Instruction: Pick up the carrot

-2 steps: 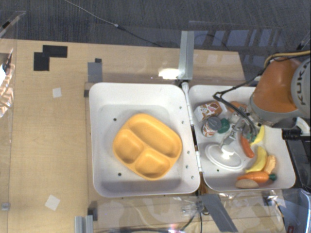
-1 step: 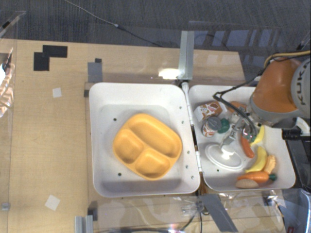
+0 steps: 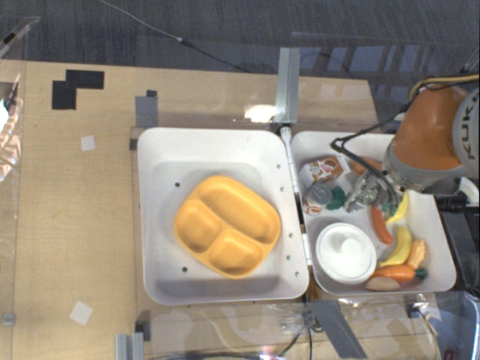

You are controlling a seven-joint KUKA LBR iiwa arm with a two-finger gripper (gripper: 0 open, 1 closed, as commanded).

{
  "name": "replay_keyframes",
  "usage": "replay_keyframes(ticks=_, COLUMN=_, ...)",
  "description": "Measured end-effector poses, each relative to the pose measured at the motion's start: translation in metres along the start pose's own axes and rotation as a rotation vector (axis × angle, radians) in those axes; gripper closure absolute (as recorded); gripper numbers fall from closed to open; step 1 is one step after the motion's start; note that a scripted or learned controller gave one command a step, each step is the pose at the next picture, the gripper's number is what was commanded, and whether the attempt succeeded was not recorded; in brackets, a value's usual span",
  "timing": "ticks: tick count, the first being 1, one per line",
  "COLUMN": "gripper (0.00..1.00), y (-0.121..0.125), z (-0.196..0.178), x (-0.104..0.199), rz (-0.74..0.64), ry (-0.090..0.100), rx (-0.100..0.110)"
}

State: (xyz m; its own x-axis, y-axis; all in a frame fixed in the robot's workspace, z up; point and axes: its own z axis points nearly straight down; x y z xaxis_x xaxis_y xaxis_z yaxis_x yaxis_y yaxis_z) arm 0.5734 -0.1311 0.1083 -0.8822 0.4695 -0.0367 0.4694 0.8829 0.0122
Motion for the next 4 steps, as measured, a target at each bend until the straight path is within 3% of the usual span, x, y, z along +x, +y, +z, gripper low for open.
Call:
replay_keyframes(ticks=1, gripper=1.0, y=0.059, z=0.019, x=-0.003, rz=0.088, ry=0.021, rx=0.006)
replay_keyframes(ticks=2, gripper=1.0, y=0.058, z=-0.189, x=-0.015, rz=0.297, ry=0.014, rx=0.005)
replay_keyframes(ticks=3, gripper=1.0, y=0.01, z=-0.083, x=0.058, rz=0.517, ry=0.033, rx=0.022)
replay_keyframes(ticks=4, gripper=1.0, y=-0.003, z=-0.027, x=0.095, rz=0.553, ry=0.031, rx=0.02)
